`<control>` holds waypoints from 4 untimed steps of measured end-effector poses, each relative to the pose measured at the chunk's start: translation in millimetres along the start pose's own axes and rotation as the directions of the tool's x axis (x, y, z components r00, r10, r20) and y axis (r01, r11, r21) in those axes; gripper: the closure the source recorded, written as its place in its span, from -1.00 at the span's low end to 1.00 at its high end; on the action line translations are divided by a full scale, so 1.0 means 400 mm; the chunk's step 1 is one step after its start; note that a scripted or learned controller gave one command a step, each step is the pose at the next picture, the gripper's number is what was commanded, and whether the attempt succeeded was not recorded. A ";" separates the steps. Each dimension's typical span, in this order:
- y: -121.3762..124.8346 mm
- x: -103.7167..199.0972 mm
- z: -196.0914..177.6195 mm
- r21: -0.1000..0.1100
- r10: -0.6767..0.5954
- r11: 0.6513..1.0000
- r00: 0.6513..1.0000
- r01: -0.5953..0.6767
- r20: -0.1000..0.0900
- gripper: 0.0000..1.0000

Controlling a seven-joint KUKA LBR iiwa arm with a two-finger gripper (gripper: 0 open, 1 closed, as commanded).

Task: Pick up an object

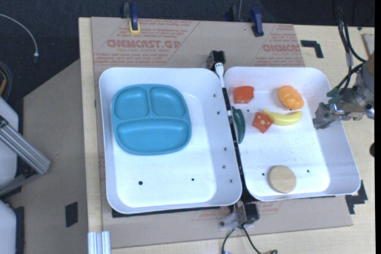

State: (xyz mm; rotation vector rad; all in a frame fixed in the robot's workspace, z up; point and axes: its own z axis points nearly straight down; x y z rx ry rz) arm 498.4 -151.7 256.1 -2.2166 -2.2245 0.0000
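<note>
I see the round biscuit (281, 179) lying loose for picking; the claw (324, 115) waits at the rim, grip unreadable.

Blue divided plate (152, 118) (left bin (172, 187))

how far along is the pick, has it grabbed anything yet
Nothing looks picked yet. The banana, orange fruit, two red pieces and tan round disc all lie in the right bin; the blue divided plate sits in the left bin. In hand: the gripper sits at the right bin's right edge, nothing visibly between its fingers. Left: reach an object, grasp, lift.
</note>
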 end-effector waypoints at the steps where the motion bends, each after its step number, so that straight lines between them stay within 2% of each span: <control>1: 0.025 0.112 -0.010 -0.003 0.000 1.000 1.000 0.000 0.001 1.00; 2: 0.051 0.233 0.029 0.002 0.000 1.000 1.000 0.000 -0.001 1.00; 3: 0.067 0.343 0.025 -0.002 -0.001 1.000 1.000 0.001 0.000 1.00; 4: 0.067 0.488 0.040 0.002 -0.003 1.000 1.000 0.003 -0.001 1.00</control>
